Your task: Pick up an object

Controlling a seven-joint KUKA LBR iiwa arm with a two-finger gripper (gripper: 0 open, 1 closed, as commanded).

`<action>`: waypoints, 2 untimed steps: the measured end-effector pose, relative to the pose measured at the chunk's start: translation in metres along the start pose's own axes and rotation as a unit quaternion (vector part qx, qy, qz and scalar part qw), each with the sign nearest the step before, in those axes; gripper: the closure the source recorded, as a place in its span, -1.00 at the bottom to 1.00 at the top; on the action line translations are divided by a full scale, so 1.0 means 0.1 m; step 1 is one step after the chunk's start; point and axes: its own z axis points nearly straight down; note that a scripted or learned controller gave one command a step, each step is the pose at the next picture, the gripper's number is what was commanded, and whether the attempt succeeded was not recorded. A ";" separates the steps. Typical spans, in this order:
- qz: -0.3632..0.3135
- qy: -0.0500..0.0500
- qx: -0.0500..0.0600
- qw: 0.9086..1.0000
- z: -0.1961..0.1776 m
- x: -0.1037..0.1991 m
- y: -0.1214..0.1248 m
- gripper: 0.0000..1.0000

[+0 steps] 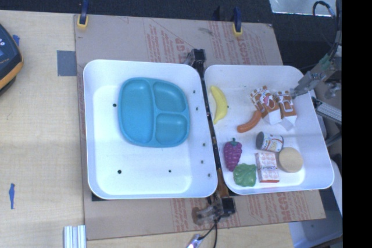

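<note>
Grey gripper point(303, 85) at right bin's point(232, 74) right rim, beside orange-white box point(285, 106); opening cannot be told. Banana point(218, 103), hotdog point(251, 121), grapes point(232, 153) lie left, open floor between.

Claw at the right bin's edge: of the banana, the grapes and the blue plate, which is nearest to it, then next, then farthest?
From the claw:
1. Banana, right bin's left side.
2. Grapes, lower down, same bin.
3. Blue plate, in the left bin.

Wooden bench point(40, 142), cardboard sheet point(145, 38), left bin point(99, 177), right bin point(317, 174)
</note>
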 end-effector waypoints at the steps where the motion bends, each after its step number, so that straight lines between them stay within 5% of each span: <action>1: 0.000 -0.001 -0.004 1.000 1.52 0.31 0.35 -1.00; 2: -0.001 -0.001 -0.002 1.000 1.79 0.82 0.20 -1.00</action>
